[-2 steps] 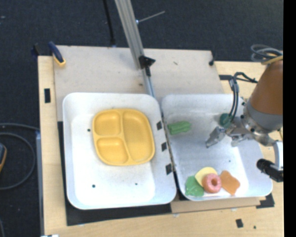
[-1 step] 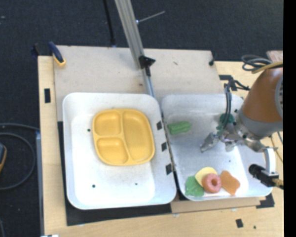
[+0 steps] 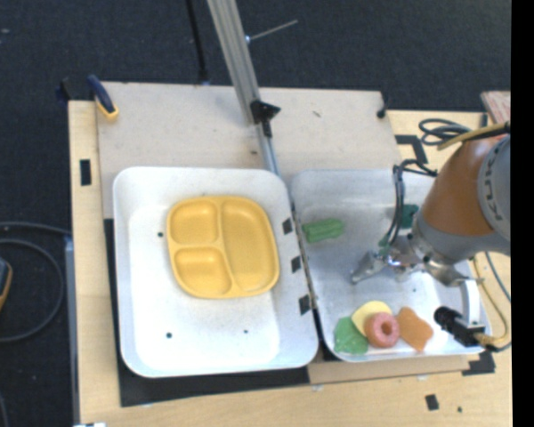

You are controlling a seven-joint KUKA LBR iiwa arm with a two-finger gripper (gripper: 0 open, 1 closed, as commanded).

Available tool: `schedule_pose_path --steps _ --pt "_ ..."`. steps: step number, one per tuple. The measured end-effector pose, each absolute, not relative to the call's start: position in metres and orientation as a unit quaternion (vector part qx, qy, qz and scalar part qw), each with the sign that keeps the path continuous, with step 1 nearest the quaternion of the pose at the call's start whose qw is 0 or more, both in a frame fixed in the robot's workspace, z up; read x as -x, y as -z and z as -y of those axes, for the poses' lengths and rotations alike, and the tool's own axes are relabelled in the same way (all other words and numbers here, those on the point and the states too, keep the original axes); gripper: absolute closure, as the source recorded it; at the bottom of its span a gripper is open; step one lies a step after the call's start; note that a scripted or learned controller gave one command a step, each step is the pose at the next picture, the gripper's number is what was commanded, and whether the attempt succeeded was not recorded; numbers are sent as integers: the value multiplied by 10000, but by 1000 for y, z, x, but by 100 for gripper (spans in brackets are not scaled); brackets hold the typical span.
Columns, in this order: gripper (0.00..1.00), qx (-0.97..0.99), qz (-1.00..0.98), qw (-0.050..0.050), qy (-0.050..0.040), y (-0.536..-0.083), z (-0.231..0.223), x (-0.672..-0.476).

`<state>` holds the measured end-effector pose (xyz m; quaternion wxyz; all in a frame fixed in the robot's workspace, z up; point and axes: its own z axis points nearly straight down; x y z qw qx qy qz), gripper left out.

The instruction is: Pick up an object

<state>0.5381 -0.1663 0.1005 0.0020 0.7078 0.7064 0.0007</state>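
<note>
Over the right bin [image 3: 338,194], the grey arm [image 3: 467,207] with its orange band reached in from the side, and its pincer [image 3: 374,267] hung low above the bare middle of the bin floor. Whether the pincer was spread or pressed together could not be told, since the metal parts blurred against the pale bin. Nothing showed between its tips.

Candidate things for lifting lay around it in that bin. A green block [image 3: 323,230] sat up and to the left of the pincer, near the bin's left wall and apart from the pincer. Down toward the bin's near edge lay a cluster: a green piece [image 3: 348,336], a yellow round [image 3: 370,314], a pink ring [image 3: 384,330] resting against the yellow round, and an orange piece [image 3: 415,328] just beside the ring. The left bin [image 3: 142,327] held a yellow divided plate [image 3: 222,245], well apart from the pincer.

By the look of it, the step in hand was the approach: no object had been taken. The next move would call for settling on one target. The green block looked the easier choice, standing alone. The cluster would demand care, because its pieces touched one another and a descent there might pinch two or shove them aside.
</note>
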Motion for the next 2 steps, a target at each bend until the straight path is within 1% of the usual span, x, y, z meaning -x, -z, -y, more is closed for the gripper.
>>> schedule_pose_path --steps 1,2 --pt "100 -7086 -7055 40 -33 -114 166 -540" --pt "100 -7061 -7081 36 -15 -179 169 -542"
